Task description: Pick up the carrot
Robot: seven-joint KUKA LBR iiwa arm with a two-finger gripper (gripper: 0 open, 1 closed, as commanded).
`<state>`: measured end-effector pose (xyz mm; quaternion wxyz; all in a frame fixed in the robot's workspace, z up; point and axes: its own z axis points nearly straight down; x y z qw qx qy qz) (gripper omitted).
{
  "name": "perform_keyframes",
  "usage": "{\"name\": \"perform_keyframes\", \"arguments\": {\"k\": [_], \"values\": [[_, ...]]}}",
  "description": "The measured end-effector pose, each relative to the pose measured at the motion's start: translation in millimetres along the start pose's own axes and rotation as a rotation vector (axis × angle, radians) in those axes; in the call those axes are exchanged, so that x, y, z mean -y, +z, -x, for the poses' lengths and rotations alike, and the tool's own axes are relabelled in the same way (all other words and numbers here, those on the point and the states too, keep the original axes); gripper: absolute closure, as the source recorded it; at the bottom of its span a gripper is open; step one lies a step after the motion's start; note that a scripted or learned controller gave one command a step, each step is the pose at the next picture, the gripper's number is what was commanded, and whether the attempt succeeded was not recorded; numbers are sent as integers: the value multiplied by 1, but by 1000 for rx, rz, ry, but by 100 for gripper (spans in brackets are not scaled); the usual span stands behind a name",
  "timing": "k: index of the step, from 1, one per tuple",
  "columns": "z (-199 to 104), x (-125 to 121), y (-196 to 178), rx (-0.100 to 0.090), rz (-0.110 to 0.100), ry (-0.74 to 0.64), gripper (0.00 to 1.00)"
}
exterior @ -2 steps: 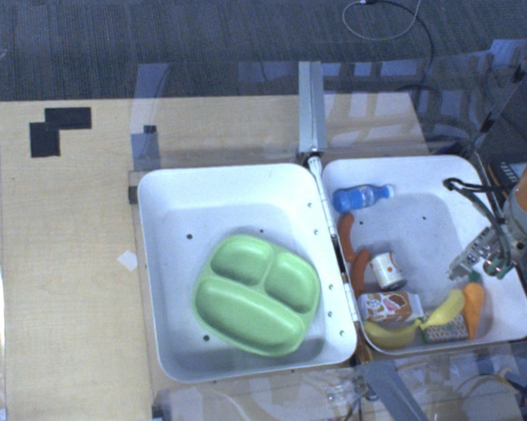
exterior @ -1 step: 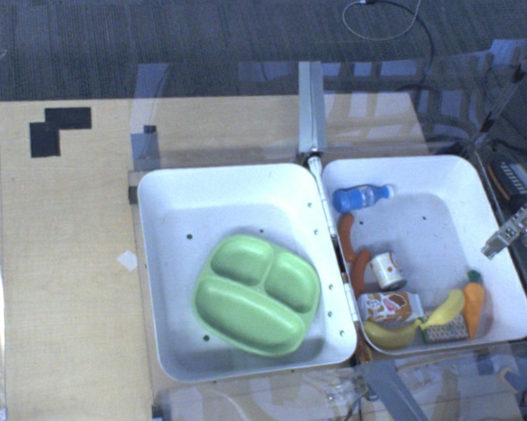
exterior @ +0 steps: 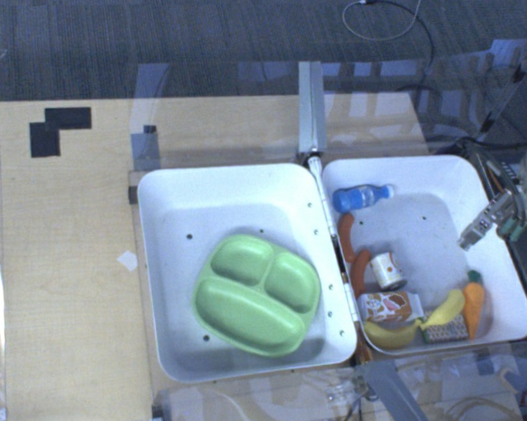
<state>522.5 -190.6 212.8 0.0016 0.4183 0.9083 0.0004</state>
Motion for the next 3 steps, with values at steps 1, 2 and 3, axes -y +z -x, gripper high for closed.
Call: {"name": "perform_keyframes", "arguments": {"k": [1, 2, 3], "values": [[29, -10, -73, 3, 1, 104, 100], [69, -67, -81, 3, 1, 27, 100], [57, -46, -202, 5, 2, -87, 100]]}}
